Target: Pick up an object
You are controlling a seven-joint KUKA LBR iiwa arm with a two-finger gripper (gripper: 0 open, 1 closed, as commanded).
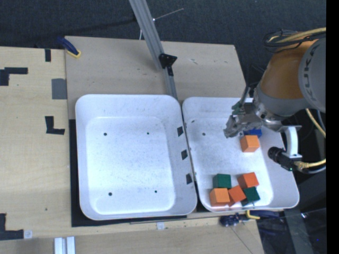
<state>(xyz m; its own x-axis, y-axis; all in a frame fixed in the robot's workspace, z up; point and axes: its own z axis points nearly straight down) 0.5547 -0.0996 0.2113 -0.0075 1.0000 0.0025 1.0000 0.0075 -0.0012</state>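
We see an orange block (250,143) in the right bin (207,157), its faces slightly askew to the walls, just beneath the gripper (237,125). Whether the jaws are apart we cannot tell. Nearby sits a blue block (255,133); three more orange (220,196) and two green (222,181) cluster at the front.

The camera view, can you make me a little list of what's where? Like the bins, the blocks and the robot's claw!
left bin: white, shallow
right bin: white, beside the left bin
block pile: orange and green blocks, near corner of right bin
lone orange block: apart from the pile, farther back
blue block: partly hidden behind the orange one
gripper: over right bin, beside the lone orange block
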